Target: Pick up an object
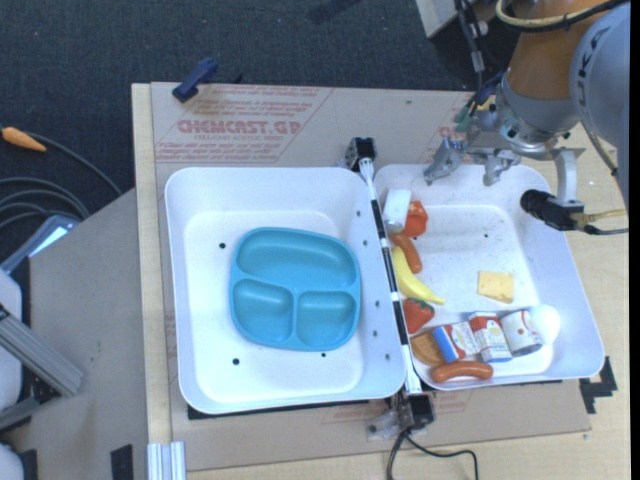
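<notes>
Objects for picking lie in the right bin (560, 268), mostly along its left wall and near edge: a white block (397, 206) touching a red piece (415, 218), a sausage (405, 245) below them, a banana (412, 276) running down the wall, a second red piece (417, 314), a cheese slice (495, 286) lying apart toward the middle, and along the near edge a second sausage (461, 371), a flat brown disc (428, 347), two small cans (498, 335) side by side and a white egg-like item (546, 319). Gripper (467, 162) hovers over the far rim of the right bin, fingers spread apart with nothing between them, well apart from every object. Arm (560, 58) enters from the upper right, orange band above the wrist; a black fitting (545, 208) on a bracket hangs beside it over the bin's far right corner. Left bin (195, 358) holds a blue divided plate (296, 288), roughly centred, lying flat. Both bins are joined by clips along their shared edge. They sit on a brown board (250, 123) printed with red lettering, which rests on a pale bench (110, 298). A blue clamp (193, 80) grips the board's far left corner. Floor beyond is dark carpet (150, 18); grey cables (40, 193) and an orange item (22, 139) lie at far left
</notes>
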Controlling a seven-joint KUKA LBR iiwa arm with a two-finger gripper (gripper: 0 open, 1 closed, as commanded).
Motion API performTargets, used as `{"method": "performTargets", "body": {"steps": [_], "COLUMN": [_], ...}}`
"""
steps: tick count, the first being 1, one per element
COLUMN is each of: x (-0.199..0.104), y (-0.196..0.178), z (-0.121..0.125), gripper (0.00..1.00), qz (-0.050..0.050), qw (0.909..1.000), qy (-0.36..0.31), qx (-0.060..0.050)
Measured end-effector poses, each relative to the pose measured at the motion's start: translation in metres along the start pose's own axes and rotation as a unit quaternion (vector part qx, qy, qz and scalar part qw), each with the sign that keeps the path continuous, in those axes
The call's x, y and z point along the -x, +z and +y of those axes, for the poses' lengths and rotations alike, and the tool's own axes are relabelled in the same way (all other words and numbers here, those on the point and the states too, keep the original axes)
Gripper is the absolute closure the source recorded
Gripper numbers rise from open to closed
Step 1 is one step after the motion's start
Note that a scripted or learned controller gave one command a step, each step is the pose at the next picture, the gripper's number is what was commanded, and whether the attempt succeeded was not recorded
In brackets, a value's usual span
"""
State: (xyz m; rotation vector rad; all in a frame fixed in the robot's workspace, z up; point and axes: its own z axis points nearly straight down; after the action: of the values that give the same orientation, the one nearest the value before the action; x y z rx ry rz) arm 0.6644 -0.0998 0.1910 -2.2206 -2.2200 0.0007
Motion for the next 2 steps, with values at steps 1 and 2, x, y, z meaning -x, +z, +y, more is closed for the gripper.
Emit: {"method": "performTargets", "body": {"steps": [1, 2], "x": [-0.001, -0.003], "y": [0.073, 0.107], "z": [-0.017, -0.077], "gripper": [0.00, 0.00], "qz": [0.000, 0.000], "qw": [1.0000, 1.0000], "qy": [0.000, 0.000], "qx": [0.001, 0.000]}}
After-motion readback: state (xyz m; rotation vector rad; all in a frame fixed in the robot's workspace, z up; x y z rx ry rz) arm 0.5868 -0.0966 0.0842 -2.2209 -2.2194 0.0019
